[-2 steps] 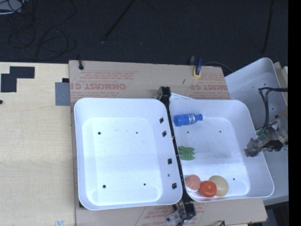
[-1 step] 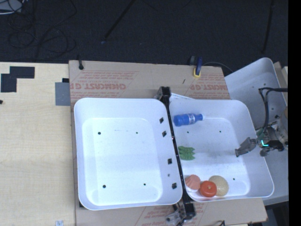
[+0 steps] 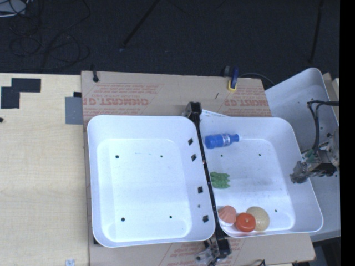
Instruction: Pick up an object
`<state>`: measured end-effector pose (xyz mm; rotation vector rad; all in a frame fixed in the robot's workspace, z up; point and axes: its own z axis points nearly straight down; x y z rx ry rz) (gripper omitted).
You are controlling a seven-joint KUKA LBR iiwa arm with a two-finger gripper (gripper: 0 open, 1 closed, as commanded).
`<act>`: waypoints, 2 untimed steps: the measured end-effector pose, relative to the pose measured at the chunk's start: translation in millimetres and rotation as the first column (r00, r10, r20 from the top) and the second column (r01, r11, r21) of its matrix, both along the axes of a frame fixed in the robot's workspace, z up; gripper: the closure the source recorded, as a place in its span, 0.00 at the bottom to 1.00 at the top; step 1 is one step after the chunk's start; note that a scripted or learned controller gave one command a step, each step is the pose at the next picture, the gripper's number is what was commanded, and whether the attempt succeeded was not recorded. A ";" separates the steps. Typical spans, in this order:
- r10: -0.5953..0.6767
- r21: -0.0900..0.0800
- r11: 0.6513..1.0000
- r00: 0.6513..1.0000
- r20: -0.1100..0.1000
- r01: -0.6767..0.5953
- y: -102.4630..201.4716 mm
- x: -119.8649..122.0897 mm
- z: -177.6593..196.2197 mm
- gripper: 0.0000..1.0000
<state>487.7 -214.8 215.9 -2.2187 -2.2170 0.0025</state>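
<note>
Camera view: my gripper (image 3: 304, 173), its state unreadable at this angle, hangs over the right bin's (image 3: 288, 132) edge, well apart from the blue bottle (image 3: 221, 141) lying unclaimed near the divider.

Dark floor (image 3: 166, 26) runs across the back, well beyond the end effector (image 3: 307, 169), with thin cables (image 3: 33, 4) trailing over it at the far corner. The pale wood counter (image 3: 39, 176) spreads wide on the far side from the end effector, dark patches (image 3: 21, 91) set into its surface. A brown cardboard sheet (image 3: 166, 96) lies flat on the counter, red print reading upside down, a yellow-and-blue clamp (image 3: 233, 79) at its back edge. Lighting is even and soft.
</note>
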 end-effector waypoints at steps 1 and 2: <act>-0.001 0.000 1.000 1.000 -0.001 0.001 -0.1 -0.2 -0.5 0.00; 0.001 0.001 1.000 1.000 -0.001 -0.001 -0.6 0.0 9.3 1.00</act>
